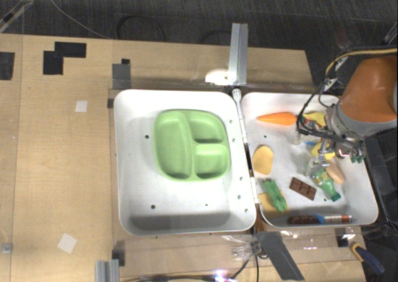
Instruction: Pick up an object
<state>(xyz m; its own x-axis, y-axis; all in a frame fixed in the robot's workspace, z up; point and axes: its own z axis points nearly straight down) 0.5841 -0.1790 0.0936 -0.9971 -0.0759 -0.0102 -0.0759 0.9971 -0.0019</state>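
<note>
The arm reaches in from the right edge, its gripper low over the right bin near that bin's right wall — open floor lies toward the middle. Whether its jaws are apart I cannot tell; it sits amid small objects — a carrot upper left, a chocolate bar lower left.

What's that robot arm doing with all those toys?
The robot arm is reaching into the right bin, trying to pick something up. Its tool is down among the toys near a green bottle and a chocolate bar. A carrot lies nearby. The left bin holds a green divided plate.
</note>
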